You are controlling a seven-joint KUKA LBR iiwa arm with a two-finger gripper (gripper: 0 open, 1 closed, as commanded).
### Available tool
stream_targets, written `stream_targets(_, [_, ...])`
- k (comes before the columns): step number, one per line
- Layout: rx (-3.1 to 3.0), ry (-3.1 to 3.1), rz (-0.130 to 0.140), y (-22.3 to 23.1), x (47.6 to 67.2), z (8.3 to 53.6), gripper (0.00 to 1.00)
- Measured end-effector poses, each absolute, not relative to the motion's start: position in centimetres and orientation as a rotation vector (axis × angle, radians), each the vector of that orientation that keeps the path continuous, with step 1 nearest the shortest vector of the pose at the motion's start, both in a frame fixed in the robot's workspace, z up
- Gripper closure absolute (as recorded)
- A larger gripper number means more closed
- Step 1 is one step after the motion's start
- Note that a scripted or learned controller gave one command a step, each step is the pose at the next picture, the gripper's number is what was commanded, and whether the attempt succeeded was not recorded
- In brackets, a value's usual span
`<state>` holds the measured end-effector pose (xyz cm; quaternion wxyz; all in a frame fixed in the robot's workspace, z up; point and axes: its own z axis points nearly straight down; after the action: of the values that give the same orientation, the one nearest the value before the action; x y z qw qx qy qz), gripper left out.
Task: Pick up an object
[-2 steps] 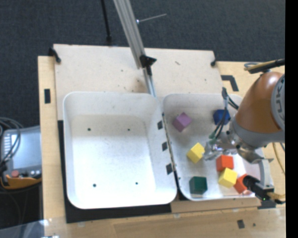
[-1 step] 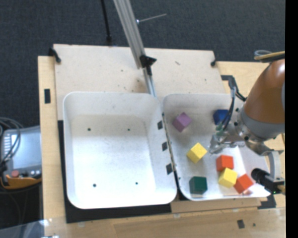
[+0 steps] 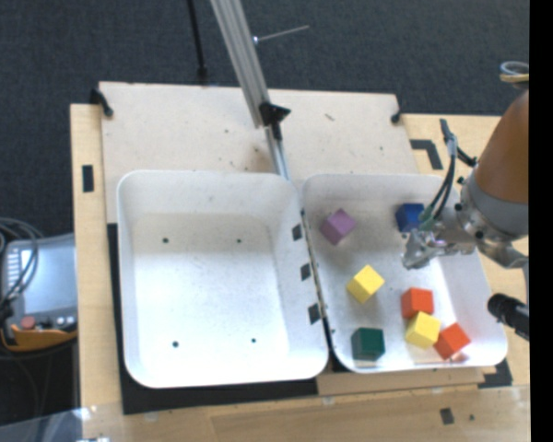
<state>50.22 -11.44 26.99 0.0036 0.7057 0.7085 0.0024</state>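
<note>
The arm (image 3: pixel 502 168) reaches in from the right and angles down over the right bin (image 3: pixel 387 365). The pincer (image 3: pixel 417 252) hangs above the bin floor, just below the blue block (image 3: pixel 408 216); whether it is open or closed cannot be told. In the same bin lie a purple block (image 3: pixel 337 225), two yellow blocks (image 3: pixel 365 284) (image 3: pixel 423 329), two orange blocks (image 3: pixel 417 302) (image 3: pixel 452 340) and a green block (image 3: pixel 368 343). The left bin (image 3: pixel 138 274) sits beside it on the worktop (image 3: pixel 88 247).

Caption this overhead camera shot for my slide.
Gripper poised in the right bin by a blue block.
</note>
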Motion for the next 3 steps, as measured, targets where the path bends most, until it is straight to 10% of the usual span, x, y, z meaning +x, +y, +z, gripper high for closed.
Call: stream_targets(3, [2.214, 2.229, 0.000, 3.5, 53.7, 24.2, 1.00])
